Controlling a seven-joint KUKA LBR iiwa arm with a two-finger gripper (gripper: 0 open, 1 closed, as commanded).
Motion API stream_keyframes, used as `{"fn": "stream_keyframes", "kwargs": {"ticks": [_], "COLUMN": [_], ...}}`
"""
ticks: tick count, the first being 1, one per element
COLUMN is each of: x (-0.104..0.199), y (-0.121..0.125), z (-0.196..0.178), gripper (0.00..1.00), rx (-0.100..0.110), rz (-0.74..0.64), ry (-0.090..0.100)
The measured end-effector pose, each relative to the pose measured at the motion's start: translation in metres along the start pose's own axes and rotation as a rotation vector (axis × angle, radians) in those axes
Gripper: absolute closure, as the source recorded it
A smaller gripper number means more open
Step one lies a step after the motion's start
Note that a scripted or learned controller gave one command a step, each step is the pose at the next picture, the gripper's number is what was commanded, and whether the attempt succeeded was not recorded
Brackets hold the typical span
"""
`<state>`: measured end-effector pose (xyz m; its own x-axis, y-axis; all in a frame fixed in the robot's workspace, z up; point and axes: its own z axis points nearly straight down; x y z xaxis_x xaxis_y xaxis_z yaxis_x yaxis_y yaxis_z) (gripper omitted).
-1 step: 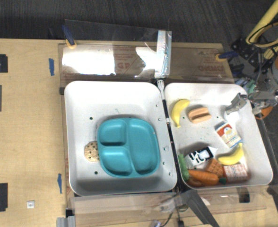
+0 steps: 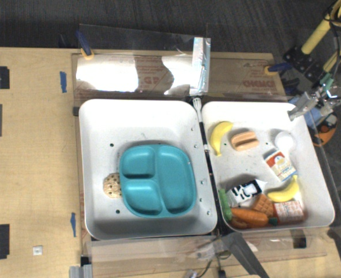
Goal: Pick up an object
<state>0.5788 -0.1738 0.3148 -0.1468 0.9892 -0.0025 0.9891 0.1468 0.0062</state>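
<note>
A brown bench (image 2: 31,155) was seen from above, with two shallow white bins set side by side on it. The left bin (image 2: 95,120) was largely taken up by a teal divided tray (image 2: 157,179), which lay flat near the bin's middle. A small round cookie (image 2: 112,185) was found touching the tray's left edge.

The right bin (image 2: 315,172) was crowded with smaller things. A yellow banana (image 2: 219,134) was laid near its upper left, with a hot dog (image 2: 244,139) just beside it. A white round piece (image 2: 284,139) was seen further right, and a small white carton (image 2: 279,164) below that. A second banana (image 2: 286,191) was placed near the lower right, above a pink packet (image 2: 289,211). Along the lower edge an orange carrot (image 2: 249,216) was lying, with a brown waffle (image 2: 263,203) touching it and a black-and-white packet (image 2: 244,191) just above.

The gripper (image 2: 303,105) was placed at the upper right rim of the right bin, apart from all the items; nothing was seen held in it, and how wide it stood could not be told.
</note>
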Motion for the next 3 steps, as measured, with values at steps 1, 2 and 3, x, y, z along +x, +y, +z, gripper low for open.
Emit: {"fn": "stream_keyframes", "kwargs": {"ticks": [1, 2, 3], "x": [-0.038, 0.007, 0.006], "y": [-0.027, -0.044, -0.043], "z": [0.197, 0.228, 0.216], "gripper": [0.0, 0.0, 1.0], "rx": [0.015, 0.002, -0.004], "rz": [0.17, 0.17, 0.171], "ry": [0.015, 0.001, -0.001]}}
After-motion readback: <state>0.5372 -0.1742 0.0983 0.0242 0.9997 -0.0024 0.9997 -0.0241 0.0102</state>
